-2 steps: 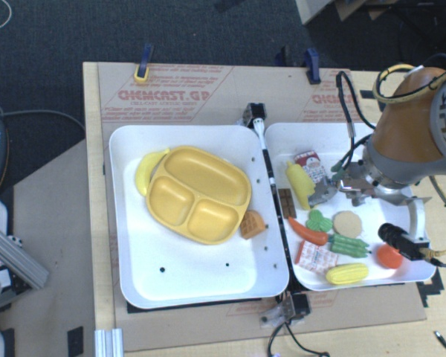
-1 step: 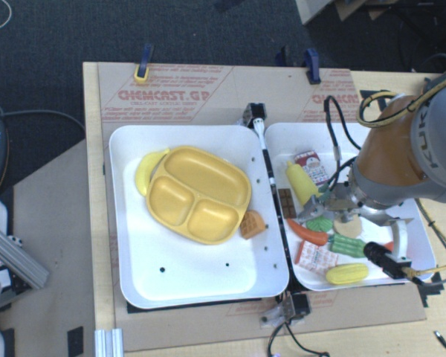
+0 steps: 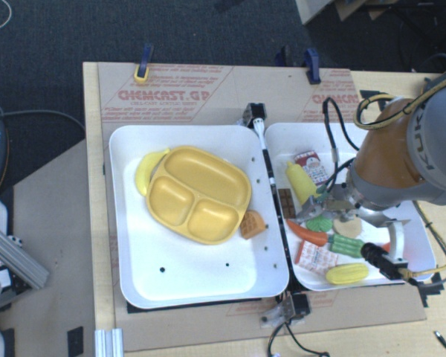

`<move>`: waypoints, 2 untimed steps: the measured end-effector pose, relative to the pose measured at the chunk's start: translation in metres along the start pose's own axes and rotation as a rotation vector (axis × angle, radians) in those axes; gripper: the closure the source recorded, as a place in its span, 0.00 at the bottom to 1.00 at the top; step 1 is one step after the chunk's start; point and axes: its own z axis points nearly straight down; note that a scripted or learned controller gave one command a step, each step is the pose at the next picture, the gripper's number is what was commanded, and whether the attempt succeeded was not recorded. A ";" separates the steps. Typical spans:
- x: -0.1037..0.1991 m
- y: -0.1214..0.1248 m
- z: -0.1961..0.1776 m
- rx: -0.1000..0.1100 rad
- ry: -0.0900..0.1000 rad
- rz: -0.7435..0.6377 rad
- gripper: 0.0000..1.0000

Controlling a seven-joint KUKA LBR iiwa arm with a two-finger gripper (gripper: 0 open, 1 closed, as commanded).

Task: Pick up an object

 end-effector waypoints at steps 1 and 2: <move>0.000 0.001 -0.011 -0.005 -0.002 0.001 1.00; 0.001 0.003 -0.075 -0.005 -0.002 -0.002 1.00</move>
